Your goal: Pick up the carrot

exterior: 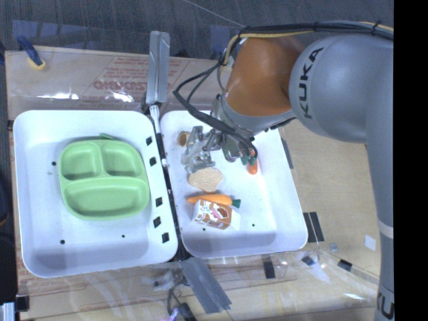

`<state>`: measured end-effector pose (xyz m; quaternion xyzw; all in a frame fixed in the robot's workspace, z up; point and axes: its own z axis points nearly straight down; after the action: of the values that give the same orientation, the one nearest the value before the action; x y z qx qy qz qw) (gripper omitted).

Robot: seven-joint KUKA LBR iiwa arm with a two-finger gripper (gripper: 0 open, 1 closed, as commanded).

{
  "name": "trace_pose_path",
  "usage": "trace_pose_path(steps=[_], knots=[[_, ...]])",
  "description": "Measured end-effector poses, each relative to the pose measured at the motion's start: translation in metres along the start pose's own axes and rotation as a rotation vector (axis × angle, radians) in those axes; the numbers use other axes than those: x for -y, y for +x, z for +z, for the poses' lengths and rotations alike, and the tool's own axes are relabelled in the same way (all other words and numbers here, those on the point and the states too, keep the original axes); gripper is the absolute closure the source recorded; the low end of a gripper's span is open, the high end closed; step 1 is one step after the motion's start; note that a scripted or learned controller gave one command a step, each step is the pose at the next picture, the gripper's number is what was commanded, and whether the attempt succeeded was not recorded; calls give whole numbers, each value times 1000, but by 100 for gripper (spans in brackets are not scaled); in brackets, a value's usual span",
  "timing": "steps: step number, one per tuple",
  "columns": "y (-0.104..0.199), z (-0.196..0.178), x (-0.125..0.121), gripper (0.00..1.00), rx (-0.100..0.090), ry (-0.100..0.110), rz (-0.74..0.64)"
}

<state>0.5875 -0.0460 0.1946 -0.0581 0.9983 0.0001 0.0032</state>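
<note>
Metal gripper (200,149) above bin — tapered carrot (212,198) apart.

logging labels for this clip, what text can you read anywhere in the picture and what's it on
"KUKA", black letters running down the grey arm.
Red print on the clear sheet behind the bins: too blurred to read.
Print on the small packet in the right bin: too small to read.
</note>
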Motion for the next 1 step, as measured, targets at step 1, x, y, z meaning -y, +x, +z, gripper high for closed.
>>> trace_pose_path(steps=[1], knots=[[-30, 2, -73, 100, -4, -2, 16]])
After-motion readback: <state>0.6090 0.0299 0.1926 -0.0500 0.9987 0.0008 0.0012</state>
